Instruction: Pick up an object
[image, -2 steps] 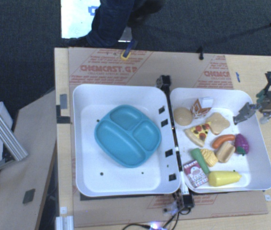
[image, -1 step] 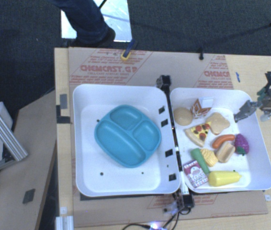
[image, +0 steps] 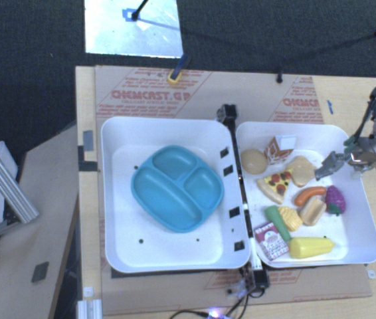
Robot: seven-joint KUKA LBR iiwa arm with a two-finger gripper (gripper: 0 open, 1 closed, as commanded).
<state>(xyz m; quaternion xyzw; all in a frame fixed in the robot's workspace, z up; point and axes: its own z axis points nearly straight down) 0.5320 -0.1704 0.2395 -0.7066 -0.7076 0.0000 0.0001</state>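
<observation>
Two white bins sit side by side below me: the left bin (image: 118,198) carries a blue divided plate (image: 177,187), and the right bin (image: 364,234) holds a scatter of toy food. My gripper (image: 331,165) hangs over the right bin's upper right part, just beside the purple grapes (image: 335,199) and near the hot dog (image: 309,195); nothing sits between its fingers, and from this angle I cannot tell how wide they stand. My nearest candidates are the grapes, the hot dog and the bread roll (image: 302,171) next to the pizza slice (image: 274,185). I judge all of these to be hollow plastic: light, stiff and rather slick, so a glancing pinch would likely squirt them sideways. I would take the hot dog across its narrow middle, since its long sides give flat, opposed faces. The grapes look rounder and lie against the bin wall, which leaves less room for a finger.
</observation>
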